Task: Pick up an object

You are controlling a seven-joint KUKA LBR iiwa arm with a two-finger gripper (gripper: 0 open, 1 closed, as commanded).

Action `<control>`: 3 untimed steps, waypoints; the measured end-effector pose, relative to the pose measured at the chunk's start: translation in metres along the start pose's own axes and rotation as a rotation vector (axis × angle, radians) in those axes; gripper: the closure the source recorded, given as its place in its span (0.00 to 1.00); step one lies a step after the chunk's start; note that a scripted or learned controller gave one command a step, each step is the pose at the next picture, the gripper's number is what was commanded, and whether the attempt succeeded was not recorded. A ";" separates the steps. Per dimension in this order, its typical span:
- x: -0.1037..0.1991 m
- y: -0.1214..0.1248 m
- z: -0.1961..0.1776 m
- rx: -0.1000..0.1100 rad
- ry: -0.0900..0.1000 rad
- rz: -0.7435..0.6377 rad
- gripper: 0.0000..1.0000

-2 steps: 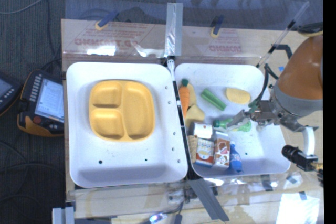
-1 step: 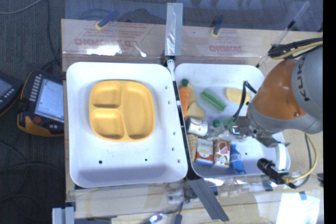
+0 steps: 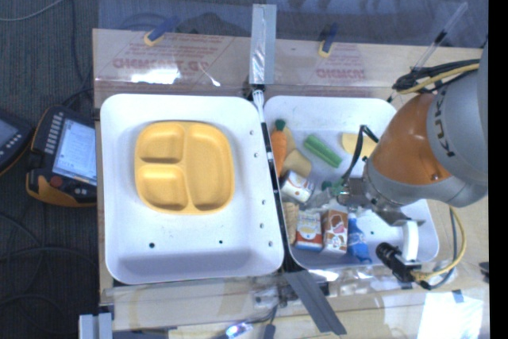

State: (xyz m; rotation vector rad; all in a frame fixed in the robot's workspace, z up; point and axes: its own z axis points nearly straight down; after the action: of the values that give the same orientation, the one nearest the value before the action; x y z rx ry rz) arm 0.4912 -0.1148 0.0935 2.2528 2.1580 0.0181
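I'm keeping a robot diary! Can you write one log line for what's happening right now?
arm: over right bin | toys: carrot, green block, cartons | left bin: yellow tray | grasp: not seen

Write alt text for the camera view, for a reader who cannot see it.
A grey and orange robot arm reaches from the right over the right bin, which is crowded with toy foods including a carrot, a green piece and small cartons. The left bin holds a yellow divided plate.
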 end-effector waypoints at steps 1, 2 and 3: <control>0.003 0.002 -0.007 0.004 0.007 -0.004 1.00; 0.002 0.002 0.000 -0.004 0.004 -0.309 1.00; 0.004 0.006 -0.164 0.027 0.007 -0.243 1.00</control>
State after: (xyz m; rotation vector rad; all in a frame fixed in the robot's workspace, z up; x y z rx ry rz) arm 0.4937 -0.1099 0.2571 1.9889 2.4327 -0.0073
